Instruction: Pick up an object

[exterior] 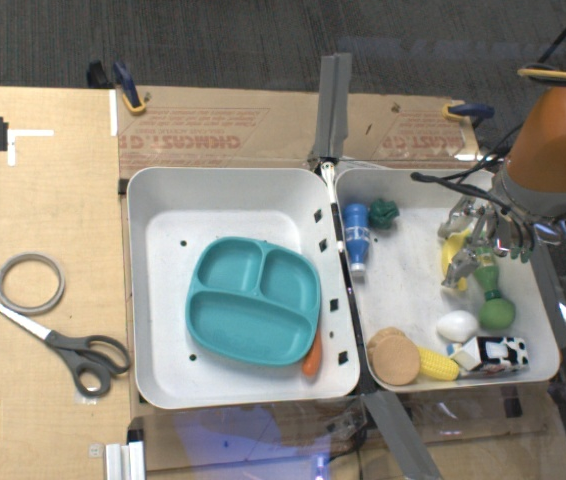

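Dark carpet is seen behind a plywood bench (43,218) bearing two white bins. The right bin (403,193) serves as landmark: the teal divided plate (253,301) lies left of it, while a yellow toy (455,253) lies inside it beneath the gripper (478,243). Whether anything is grasped cannot be told, so the pick is judged unfinished; lifting remains.

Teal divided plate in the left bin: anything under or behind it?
An orange carrot-like piece pokes out at the teal plate's lower right edge, against the left bin's floor. Whatever else lies beneath the plate is covered.
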